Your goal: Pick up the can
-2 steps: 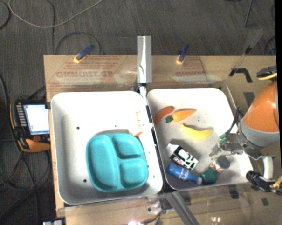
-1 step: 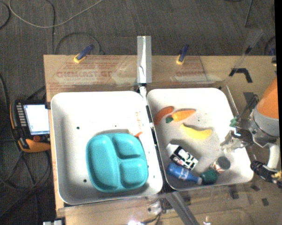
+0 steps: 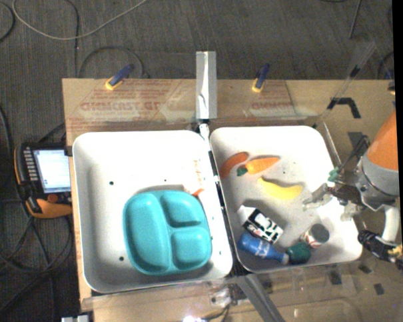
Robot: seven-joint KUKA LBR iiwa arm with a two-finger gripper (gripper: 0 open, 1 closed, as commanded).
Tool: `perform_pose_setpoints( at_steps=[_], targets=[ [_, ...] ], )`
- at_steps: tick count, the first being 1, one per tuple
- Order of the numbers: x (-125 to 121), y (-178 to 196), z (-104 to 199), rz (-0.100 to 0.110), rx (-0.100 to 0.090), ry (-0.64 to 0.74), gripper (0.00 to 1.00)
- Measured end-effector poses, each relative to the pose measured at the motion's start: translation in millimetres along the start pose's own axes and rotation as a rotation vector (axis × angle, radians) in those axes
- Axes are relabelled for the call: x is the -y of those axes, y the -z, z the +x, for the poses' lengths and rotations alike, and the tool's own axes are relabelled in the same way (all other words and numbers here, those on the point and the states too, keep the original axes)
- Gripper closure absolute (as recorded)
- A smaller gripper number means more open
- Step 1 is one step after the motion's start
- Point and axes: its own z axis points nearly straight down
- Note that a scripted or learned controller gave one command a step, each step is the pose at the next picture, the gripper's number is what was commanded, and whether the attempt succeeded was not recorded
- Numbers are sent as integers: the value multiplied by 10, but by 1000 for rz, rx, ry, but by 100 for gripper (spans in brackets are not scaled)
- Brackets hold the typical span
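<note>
The can [image 3: 317, 234] lies in the right bin [image 3: 320, 140], at 7 o'clock from the hand [image 3: 337, 192]. I cannot tell the hand's grip.

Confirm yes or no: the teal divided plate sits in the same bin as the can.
No: the teal divided plate lies in the left bin, while the can lies in the right bin.

Grey arm [image 3: 381, 182] at the right edge, orange band above a pale grey rounded wrist, dark metal gripper [image 3: 333, 188] with thin linkages and a small green spot, white cylindrical part below, black cable with yellowish fitting
</note>
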Motion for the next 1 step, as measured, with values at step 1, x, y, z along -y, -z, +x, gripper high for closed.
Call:
perform_pose_setpoints(
  at_steps=[1],
  targets=[
    [-15, -680, 54, 1, -12, -9, 0]
  ],
)
